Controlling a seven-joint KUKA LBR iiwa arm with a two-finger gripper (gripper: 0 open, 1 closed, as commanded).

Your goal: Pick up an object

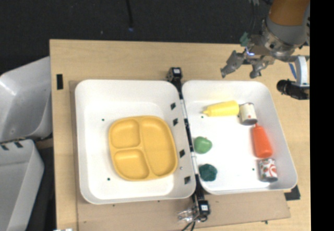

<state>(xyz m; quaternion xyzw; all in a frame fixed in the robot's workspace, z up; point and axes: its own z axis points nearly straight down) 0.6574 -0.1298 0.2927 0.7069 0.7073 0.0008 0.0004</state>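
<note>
In the right bin [282,120] lie a yellow squeeze bottle [222,109], a small silver can [247,113], an orange bottle [262,141], a red and white can [268,169], a light green lump [202,145] and a dark green lump [208,172]. My gripper [242,68] hangs over the bench just beyond the right bin's back rim, above and behind the yellow bottle. Its fingers [228,69] are spread open with nothing between them.
A yellow divided plate [142,147] lies in the middle of the left bin [86,136]. A black clip [174,74] sits at the back where the two bins meet. A white housing [21,104] stands off the bench's left edge.
</note>
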